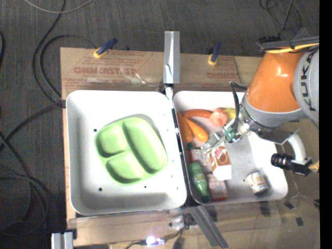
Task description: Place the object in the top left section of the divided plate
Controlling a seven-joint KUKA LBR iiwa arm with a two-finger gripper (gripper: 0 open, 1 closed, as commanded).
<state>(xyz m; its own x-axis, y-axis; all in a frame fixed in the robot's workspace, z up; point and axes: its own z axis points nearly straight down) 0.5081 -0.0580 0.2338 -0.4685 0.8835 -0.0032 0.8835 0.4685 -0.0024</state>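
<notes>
The gripper (222, 137) was positioned low in the right bin (275, 183), over the clutter near the orange items (193, 128) and a small carton (221, 158). Grip state could not be determined, and no object was seen held. Candidate objects lay in the right bin. The green divided plate (130, 148) sat in the left bin (83, 113), sections unoccupied. Recommended: one item to be isolated and grasped centrally, lifted vertically w/o snagging neighbours, then carried approx. over the top left section before release.
</notes>
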